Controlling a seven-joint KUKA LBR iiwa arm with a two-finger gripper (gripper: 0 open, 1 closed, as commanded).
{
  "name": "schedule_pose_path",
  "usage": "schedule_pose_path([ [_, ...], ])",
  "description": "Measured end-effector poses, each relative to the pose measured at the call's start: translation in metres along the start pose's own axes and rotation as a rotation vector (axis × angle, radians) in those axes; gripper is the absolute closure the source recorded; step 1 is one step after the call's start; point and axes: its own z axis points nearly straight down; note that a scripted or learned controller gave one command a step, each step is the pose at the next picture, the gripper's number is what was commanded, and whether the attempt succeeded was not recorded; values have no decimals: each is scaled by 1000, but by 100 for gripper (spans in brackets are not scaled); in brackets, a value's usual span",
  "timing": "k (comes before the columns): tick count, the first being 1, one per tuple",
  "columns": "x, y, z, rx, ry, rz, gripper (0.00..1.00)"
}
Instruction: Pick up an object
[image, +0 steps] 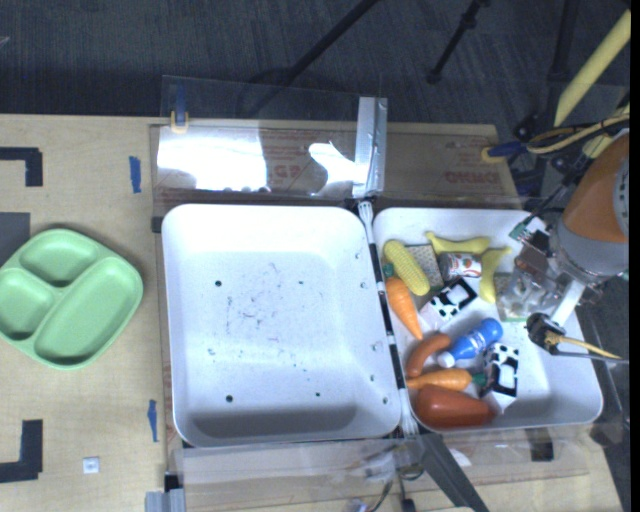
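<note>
I see my grey two-finger gripper (522, 290) low at the right edge of the frame, over the right shallow white plastic bin (575, 395); whether it is released or clenched I cannot tell. Just left of it lies the heap: ridged yellow corn cob (405, 266), smooth orange carrot (404, 306), blue bottle (474, 341), glossy red-brown sausage (452, 405). The left white bin (270, 310) shows scuffs. A pale wooden bench (80, 160) carries a green divided plate (66, 297) at far left.
</note>
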Motion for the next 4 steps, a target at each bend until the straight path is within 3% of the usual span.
schedule_pose_path([
  [1, 31, 52, -48, 3, -1, 468, 100],
  [2, 30, 88, -52, 3, -2, 692, 100],
  [4, 48, 73, -68, 4, -3, 695, 100],
])
